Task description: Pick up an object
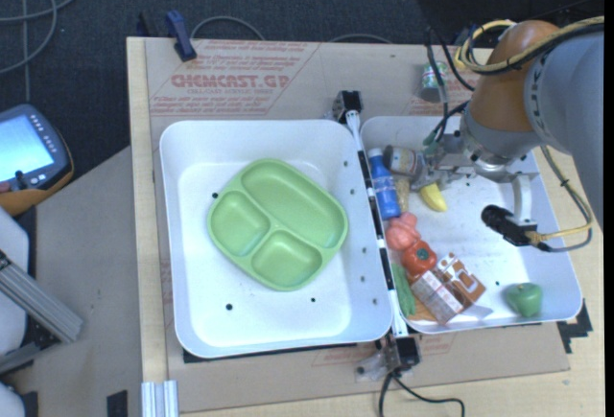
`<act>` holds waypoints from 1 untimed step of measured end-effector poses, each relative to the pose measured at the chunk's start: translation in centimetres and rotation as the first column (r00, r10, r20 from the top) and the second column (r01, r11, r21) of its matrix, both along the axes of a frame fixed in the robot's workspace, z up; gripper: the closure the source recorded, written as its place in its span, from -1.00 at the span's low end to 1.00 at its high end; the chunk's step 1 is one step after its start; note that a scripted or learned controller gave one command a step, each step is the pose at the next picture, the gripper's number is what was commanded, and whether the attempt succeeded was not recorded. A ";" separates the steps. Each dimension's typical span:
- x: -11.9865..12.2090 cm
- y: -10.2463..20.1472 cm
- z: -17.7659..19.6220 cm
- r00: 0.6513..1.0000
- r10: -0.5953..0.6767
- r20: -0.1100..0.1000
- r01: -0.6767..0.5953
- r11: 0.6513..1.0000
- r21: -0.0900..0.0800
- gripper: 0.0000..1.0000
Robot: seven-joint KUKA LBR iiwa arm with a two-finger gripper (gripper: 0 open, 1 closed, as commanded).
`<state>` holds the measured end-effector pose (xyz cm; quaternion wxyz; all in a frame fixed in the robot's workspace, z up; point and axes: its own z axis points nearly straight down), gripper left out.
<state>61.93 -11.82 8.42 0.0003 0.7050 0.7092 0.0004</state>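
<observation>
Currently reaching in from the right with the grey KUKA arm (568, 84), and hanging the gripper (445, 170) low over the far end of the right bin (554, 257), just beside the middle wall. Judging the grip as impossible to read, the wrist housing covering it from above. Looking across at the left bin (177, 223), holding nothing but a green divided plate (278, 223) lying flat near its middle, well apart from the gripper. Counting a crowded row along the left side of the right bin: a brown and white carton (447, 287) tilting at the near end, a blue bottle (385, 192) lying lengthwise against the wall, a pink fruit (403, 231), a red fruit with a green top (419, 259) and, alone in the near right corner, a green fruit (524, 298). Taking the yellow banana (435, 198) as the likeliest target: lying just below and nearward of the gripper, its long axis slanting from far left to near right. Noting a small can (404, 159) just to the gripper's left, close enough to risk being nudged.
</observation>
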 end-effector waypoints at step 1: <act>-4.2 7.5 10.6 1.000 0.001 0.004 -0.001 1.000 0.002 1.00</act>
